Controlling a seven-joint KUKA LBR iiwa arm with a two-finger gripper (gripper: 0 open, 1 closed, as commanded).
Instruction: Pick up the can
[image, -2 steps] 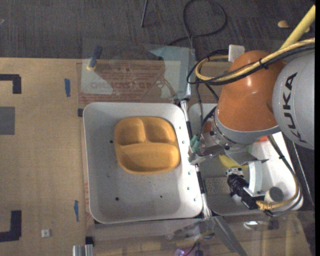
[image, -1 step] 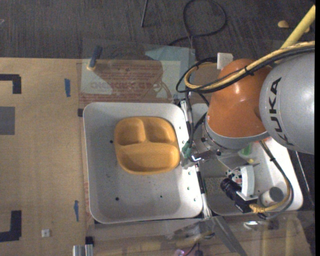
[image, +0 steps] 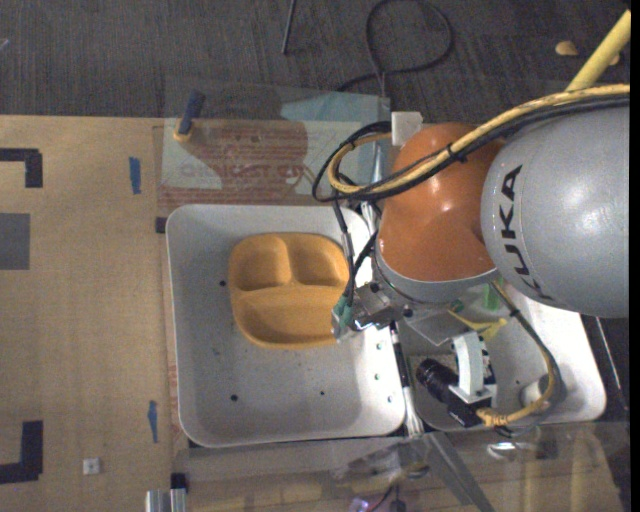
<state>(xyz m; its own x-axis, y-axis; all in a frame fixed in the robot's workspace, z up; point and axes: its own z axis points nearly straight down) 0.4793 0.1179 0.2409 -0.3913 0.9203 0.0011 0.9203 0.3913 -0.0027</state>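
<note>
My grey and orange arm (image: 470, 220) reaches in from the right and hangs over the gap between the two bins. Its bulk covers most of the right bin (image: 580, 385) and hides what lies beneath. The gripper end (image: 352, 314) pokes out below the orange band, right at the right edge of an orange divided tray (image: 285, 288) in the left bin (image: 200, 330). A sliver of something green (image: 495, 296) shows in the right bin beside the wrist; I cannot tell what it is.
The orange tray lies in the upper middle of the left bin, with bare white floor below and left of it. A clear plastic sheet with a brown print (image: 240, 155) lies behind the bins. Yellow cable (image: 520, 405) loops over the right bin.
</note>
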